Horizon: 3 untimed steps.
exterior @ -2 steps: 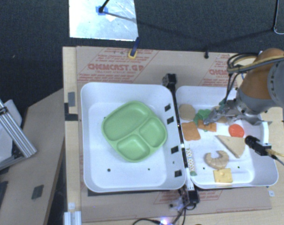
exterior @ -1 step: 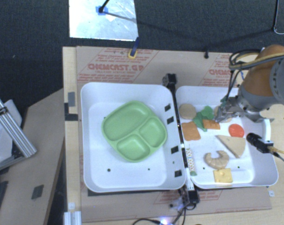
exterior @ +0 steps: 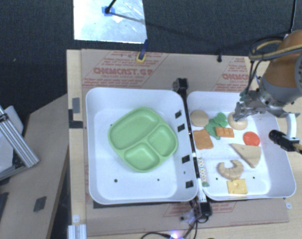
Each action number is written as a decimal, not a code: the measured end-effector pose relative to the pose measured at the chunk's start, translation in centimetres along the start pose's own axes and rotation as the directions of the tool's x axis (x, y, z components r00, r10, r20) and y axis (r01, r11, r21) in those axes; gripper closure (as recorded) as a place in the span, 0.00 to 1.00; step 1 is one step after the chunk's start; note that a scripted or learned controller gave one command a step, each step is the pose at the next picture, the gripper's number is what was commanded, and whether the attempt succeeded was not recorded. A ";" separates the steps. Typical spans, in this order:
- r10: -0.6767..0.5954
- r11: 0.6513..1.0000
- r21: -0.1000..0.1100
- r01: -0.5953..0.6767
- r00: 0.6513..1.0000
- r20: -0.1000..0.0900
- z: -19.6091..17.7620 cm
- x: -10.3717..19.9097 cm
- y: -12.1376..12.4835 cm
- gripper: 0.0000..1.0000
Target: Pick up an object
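Note:
The right bin (exterior: 278,180) holds several toy foods: a tan round bun (exterior: 199,117), a green leafy piece (exterior: 216,121), an orange cracker (exterior: 224,132), a brown toast slice (exterior: 203,139), a red tomato slice (exterior: 251,139), a beige wedge (exterior: 247,154), a croissant (exterior: 231,169), a yellow cheese square (exterior: 236,186) and a pale round piece (exterior: 237,122). My gripper (exterior: 241,111) hangs low at the bin's back, right over the pale round piece. Its fingertips are too small and dark to read.
The left bin (exterior: 98,183) carries a green divided plate (exterior: 143,139). A black-clipped divider (exterior: 188,138) separates the bins. The arm (exterior: 285,68) reaches in from the right, with a black attachment (exterior: 283,139) over the right bin's edge.

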<state>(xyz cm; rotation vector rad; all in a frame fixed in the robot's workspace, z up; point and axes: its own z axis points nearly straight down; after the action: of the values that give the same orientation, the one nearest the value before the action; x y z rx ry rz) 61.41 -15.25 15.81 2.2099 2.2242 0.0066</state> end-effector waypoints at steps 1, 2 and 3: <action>0.000 1.000 0.000 0.000 1.000 0.001 -5.2 -0.9 0.7 1.00; 0.000 1.000 0.003 0.000 1.000 -0.001 -6.8 -0.9 0.8 1.00; -0.003 1.000 0.005 0.003 1.000 -0.002 -6.9 3.6 0.9 1.00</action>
<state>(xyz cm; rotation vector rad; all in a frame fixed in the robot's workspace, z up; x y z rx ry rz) 62.20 -11.67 22.74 2.2105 2.2308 0.0036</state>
